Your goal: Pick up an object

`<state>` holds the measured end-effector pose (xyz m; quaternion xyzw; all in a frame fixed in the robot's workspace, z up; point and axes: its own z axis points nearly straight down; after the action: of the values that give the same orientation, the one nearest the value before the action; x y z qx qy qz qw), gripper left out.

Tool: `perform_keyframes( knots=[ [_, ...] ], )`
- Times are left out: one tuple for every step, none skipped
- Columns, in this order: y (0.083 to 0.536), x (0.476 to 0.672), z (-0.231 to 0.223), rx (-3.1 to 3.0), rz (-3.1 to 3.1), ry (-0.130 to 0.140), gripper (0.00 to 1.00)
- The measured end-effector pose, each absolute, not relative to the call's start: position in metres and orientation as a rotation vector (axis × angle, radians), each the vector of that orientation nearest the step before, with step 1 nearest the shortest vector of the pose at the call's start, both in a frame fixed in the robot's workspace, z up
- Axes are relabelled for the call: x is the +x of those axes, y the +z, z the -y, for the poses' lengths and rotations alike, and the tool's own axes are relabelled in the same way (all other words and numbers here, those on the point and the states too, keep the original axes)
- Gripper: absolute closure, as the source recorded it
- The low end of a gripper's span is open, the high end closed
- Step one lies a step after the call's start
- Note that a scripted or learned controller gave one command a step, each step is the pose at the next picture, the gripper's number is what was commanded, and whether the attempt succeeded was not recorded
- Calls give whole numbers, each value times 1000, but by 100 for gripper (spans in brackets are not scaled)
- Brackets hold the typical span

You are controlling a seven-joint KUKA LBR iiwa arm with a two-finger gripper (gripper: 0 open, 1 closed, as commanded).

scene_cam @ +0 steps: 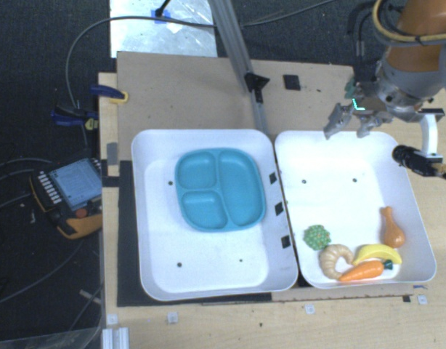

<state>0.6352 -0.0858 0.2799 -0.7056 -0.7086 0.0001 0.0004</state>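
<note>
My gripper (351, 126) hangs over the far edge of the right bin (332, 167), its two fingers spread open with nothing between them. Far from it, in that bin's near right corner, lies a cluster of toy food: a green broccoli (317, 235), a tan croissant (334, 257), an orange carrot (362, 271), a yellow banana (378, 253) and a brown drumstick (391, 228).
The left bin (157, 195) holds a blue divided plate (219, 188). A slanted grey pole (234, 35) stands behind the bins. Cables and a handheld controller (69, 195) lie on the floor at the left.
</note>
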Motion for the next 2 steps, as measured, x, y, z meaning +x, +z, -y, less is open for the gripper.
perform_keyframes(
  knots=[
    [281,636,86,-2217,2227,-3,0],
    [220,635,86,-2220,2224,1,0]
  ],
)
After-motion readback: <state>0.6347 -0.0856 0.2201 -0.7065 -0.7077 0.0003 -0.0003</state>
